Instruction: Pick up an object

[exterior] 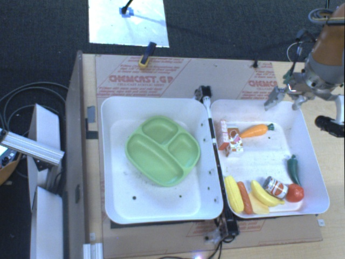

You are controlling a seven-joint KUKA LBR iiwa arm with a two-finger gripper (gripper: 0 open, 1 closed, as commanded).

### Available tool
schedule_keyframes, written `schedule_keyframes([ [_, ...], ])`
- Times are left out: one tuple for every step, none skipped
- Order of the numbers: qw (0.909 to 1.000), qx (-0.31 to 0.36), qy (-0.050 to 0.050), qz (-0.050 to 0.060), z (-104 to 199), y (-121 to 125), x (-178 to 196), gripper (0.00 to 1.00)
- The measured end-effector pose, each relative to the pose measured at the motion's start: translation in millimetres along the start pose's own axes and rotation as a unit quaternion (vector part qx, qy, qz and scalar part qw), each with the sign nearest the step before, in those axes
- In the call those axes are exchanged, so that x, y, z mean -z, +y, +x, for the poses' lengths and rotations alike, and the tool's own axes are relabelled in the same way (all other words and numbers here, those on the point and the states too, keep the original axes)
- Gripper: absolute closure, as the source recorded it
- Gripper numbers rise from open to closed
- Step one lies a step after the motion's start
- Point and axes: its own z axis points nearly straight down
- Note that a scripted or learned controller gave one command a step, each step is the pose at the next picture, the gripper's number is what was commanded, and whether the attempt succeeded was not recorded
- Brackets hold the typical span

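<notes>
Bench with two white bins, arm at upper right.
Gripper (284, 97) spread open, holding nothing, above right bin's (310, 144) far edge; carrot (253, 130) lies just below, near a small carton (233, 141).

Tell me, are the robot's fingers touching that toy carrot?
Apart. The camera view shows the fingers raised near the far rim of the right bin, with bare white floor between them and the carrot.

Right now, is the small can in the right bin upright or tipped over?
Tipped over. The can lies on its side at a slant among the banana and tomato, its round end facing up-left.
</notes>
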Motion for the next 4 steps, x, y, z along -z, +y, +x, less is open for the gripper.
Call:
schedule_keyframes([
  [1.0000, -0.002, 0.002, 0.001, -10.0, -7.2, -110.9, 0.00],
  [1.0000, 0.001, 0.000, 0.000, 10.6, -6.5, -127.7, 0.00],
  [1.0000, -0.002, 0.000, -0.001, 9.5, -48.8, -47.6, 0.00],
  [1.0000, -0.002, 0.000, 0.001, -17.9, -61.9, -49.2, 0.00],
])
